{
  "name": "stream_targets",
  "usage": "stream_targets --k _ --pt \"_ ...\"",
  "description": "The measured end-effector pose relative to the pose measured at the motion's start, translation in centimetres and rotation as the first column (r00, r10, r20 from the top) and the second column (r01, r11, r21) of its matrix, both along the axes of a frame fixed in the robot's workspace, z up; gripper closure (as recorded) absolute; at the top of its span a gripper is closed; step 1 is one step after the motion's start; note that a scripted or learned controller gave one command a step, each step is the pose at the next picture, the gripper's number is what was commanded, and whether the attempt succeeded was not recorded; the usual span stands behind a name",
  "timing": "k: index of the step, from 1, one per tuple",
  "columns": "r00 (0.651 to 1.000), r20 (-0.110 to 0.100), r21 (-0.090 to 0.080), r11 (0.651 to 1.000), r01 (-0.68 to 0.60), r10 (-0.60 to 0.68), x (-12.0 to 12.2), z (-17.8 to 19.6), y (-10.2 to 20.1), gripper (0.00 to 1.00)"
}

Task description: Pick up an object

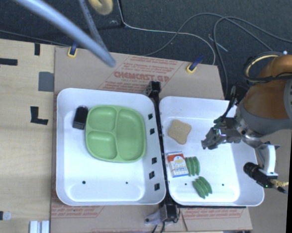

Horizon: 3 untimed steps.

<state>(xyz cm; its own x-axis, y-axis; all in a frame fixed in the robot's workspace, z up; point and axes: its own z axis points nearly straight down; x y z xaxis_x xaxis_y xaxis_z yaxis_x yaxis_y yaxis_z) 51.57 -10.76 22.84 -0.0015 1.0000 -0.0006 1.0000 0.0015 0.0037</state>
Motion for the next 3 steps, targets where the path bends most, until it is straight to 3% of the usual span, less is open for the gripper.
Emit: stream_targets --k 3 --pt "1.000 -0.004 0.002 1.000 -0.005 0.005 6.5 1.7 14.4 1.00"
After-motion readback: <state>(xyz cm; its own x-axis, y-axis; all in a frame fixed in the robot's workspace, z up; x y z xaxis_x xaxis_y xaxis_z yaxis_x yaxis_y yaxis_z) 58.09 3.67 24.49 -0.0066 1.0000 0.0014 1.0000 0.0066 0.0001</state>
